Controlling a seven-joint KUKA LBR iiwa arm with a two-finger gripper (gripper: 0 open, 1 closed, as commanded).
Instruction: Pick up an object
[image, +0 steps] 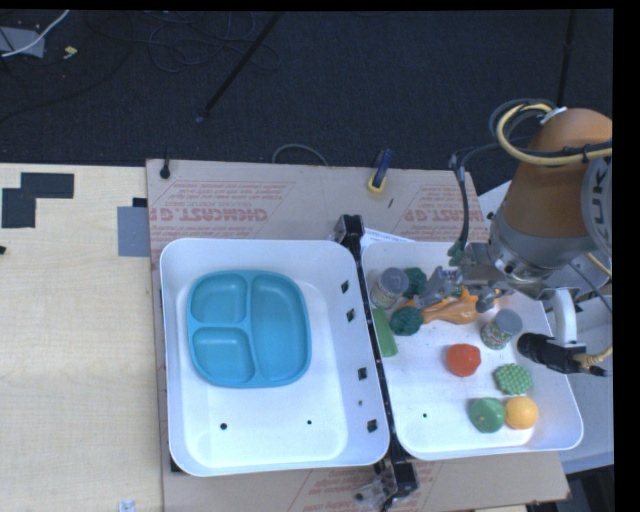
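Both bins, the left one (200, 440) and the right one (560, 425), look like smooth white plastic with a slight sheen. The blue divided plate (247, 329) is glossy plastic too. Under the bins lies a matt brown cardboard sheet (250, 205) with red print, on a pale wood-grain tabletop (70, 340). The red ball (462, 359) and the orange ball (521, 412) look smooth, while the green round piece (513, 378) has a bumpy surface. The arm's orange band (560, 165) is smooth and shiny.

right bin: red round fruit (462, 359) mid-floor | green dimpled ball (513, 378) right | green pear-like piece (487, 414) touching orange ball (521, 412) near front | flat orange piece (450, 309) at back
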